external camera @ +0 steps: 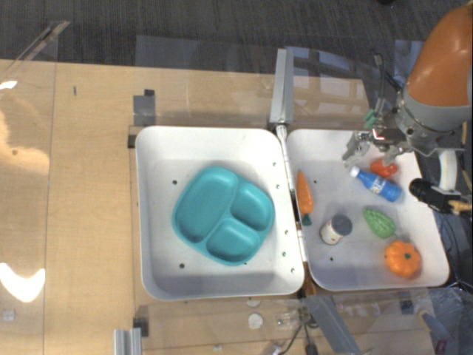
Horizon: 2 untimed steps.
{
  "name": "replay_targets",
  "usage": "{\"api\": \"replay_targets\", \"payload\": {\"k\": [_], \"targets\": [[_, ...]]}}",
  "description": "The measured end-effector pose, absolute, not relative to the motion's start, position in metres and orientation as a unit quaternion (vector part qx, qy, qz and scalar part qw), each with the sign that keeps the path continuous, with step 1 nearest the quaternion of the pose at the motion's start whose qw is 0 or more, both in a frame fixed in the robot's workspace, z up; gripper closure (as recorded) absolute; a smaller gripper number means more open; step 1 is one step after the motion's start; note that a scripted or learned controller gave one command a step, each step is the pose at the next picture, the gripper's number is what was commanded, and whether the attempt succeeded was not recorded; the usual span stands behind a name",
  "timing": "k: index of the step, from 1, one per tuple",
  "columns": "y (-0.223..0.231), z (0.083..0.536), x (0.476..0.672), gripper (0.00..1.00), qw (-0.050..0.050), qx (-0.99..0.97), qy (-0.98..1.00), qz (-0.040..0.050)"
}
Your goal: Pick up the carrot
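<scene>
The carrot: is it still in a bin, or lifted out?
In the bin. The carrot lies flat along the right bin's left wall, apart from the gripper.

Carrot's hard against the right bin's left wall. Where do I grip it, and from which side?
Probably grip the small orange toy carrot at mid-body, coming straight down. It lies flat, lengthwise along the white bin's left wall, green tip nearest the camera. Closing across its narrow width looks tight wall-side; the pincer may need to nudge it inward first.

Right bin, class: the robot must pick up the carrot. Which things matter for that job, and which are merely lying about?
Belonging to the job:
carrot
gripper

Lying about:
blue bottle
green leafy piece
small pumpkin
grey-capped jar
teal divided plate
</scene>
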<state>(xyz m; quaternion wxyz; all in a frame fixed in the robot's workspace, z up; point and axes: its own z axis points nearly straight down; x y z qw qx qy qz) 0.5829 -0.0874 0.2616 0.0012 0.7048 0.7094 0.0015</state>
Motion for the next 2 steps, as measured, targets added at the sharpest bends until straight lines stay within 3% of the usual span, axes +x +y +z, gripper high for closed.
{"api": "replay_targets", "payload": {"k": [1,2], "targets": [[-0.098,0.175,0.506,0.0,0.001,0.699,0.715,0.0013],[-0.143,0.137,0.49,0.0,0.005,0.655,0.756,0.0028]]}}
